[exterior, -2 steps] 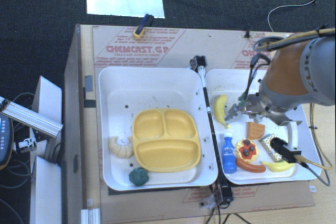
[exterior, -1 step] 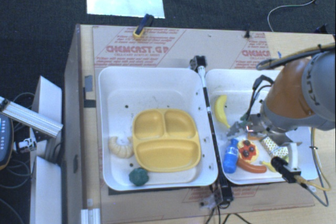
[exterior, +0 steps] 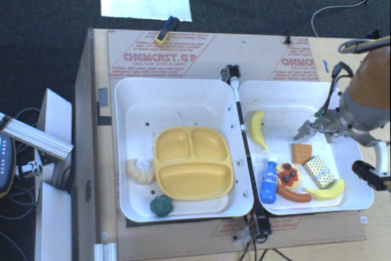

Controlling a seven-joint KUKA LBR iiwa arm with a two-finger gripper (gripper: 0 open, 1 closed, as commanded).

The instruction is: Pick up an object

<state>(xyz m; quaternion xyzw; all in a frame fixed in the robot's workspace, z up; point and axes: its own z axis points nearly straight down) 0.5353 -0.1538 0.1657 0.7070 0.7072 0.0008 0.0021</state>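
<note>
White plastic makes both bins. The left bin [exterior: 128, 101] holds a yellow divided plate [exterior: 193, 162], with a croissant [exterior: 140, 171] at its left and a green lump [exterior: 161, 205] near it. The right bin [exterior: 287, 101] holds a banana [exterior: 258, 128], a blue bottle [exterior: 268, 181], a sausage [exterior: 293, 194], a brown cracker [exterior: 301, 152], a patterned block [exterior: 321, 172] and a second banana [exterior: 328, 191]. The gripper [exterior: 317, 129] hangs just beyond the cracker with nothing between its fingers, which look spread. I judge this the approach step; next it should descend over one object and close.
</note>
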